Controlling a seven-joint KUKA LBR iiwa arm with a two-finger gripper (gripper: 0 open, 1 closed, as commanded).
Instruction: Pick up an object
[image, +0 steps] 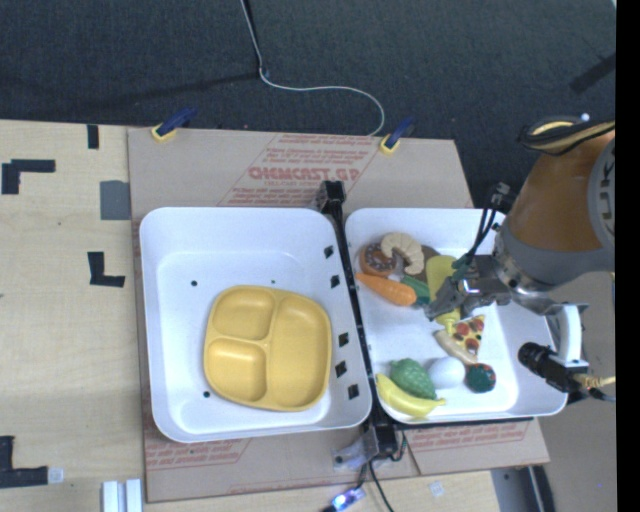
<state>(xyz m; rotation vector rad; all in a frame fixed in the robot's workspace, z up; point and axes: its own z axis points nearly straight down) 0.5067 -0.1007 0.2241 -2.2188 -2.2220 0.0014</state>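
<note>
The arm (560, 215) reaches in from the right over the right bin (500, 400), its gripper (452, 298) low among the toy food; whether it is released or clenched cannot be told. Just below it lies a pizza slice (463, 338). To its left are a carrot (388, 290) and a doughnut (381, 260). Near the bin's front edge sit a banana (405, 400), a green leafy piece (413, 377), a white egg (447, 372) and a dark green ball (481, 378). The left bin (170, 250) holds a yellow divided plate (268, 346).
</note>
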